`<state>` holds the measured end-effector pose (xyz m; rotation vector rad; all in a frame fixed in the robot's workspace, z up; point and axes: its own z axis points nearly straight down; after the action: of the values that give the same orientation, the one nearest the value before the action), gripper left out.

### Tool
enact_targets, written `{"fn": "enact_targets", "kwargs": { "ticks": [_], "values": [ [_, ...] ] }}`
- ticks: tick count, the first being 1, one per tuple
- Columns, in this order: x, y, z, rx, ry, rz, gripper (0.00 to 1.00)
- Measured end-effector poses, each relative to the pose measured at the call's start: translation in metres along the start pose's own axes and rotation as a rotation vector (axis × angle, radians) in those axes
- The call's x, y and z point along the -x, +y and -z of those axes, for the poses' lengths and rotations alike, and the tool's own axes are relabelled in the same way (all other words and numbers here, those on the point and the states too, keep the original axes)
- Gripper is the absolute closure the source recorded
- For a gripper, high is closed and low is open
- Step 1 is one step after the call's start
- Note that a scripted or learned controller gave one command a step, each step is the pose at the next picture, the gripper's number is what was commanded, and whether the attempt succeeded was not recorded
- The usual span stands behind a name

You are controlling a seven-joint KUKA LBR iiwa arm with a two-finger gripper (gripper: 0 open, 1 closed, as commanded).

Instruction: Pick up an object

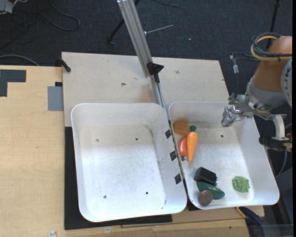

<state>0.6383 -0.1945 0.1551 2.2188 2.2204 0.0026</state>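
With jaw state indeterminate, the gripper (230, 116) should grasp the carrot (191, 145), likely light, rigid and smooth, at mid-body.

Arm (271, 78): one unit, rounded grey casing with a broad orange band (280, 45) above the wrist. Cables (262, 39): dark and yellowish loops curving beside the orange band. Wrist: grey collar narrowing below the band to a silver metal mount. Claw (229, 118): small, bare silver metal with dark fittings, below the grey collar.
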Motion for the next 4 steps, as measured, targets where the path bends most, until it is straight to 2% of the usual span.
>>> {"fn": "enact_targets", "kwargs": {
  "ticks": [2, 4],
  "values": [
    [-0.003, 0.008, 0.115, 0.002, -0.001, 0.001, 1.0],
    [-0.102, -0.014, 0.122, -0.006, 0.003, 0.003, 1.0]
  ]
}}
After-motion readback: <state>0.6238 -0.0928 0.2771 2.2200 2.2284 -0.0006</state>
